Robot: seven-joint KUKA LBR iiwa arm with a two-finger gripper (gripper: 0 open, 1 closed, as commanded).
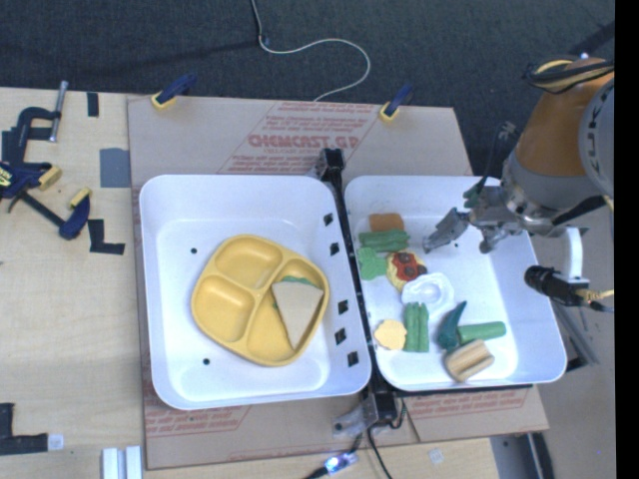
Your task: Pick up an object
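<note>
Holding yellow tray (240,302) with wedge (300,305): left bin (165,267); toy foods: right bin (519,307); hand (461,230) spread, empty.

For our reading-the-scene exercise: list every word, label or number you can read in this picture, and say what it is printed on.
"CHEMCAST GP": red print on the brown cardboard sheet under the two white bins, behind them.
Smaller red lines around that name: too blurred to read.
Faint red print on the cardboard's front edge: unreadable.

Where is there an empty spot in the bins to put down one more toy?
The left bin has bare white floor all around the yellow divided plate, widest along its left and bottom walls. The right bin is crowded down its left half with toy food; its bare floor lies on the right, below the gripper.
</note>
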